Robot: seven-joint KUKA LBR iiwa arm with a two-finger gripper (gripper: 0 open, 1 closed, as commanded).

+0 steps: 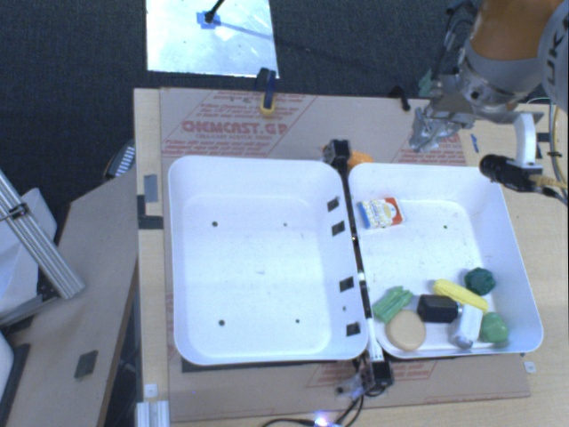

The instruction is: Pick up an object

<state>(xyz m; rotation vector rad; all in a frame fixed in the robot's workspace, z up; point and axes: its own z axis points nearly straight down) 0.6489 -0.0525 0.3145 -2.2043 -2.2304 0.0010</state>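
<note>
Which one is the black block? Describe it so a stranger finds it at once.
Go to the right bin, then its near corner, where the objects cluster. The black block lies between the tan disc and the yellow piece; it is the only dark, boxy item there.

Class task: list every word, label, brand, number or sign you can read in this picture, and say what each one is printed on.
"CHEMCAST GP", in red, upside down, on the brown sheet under the bins; the smaller red lines around it are too blurred to read.
Print on the small red and white packet in the right bin: too small to read.
</note>
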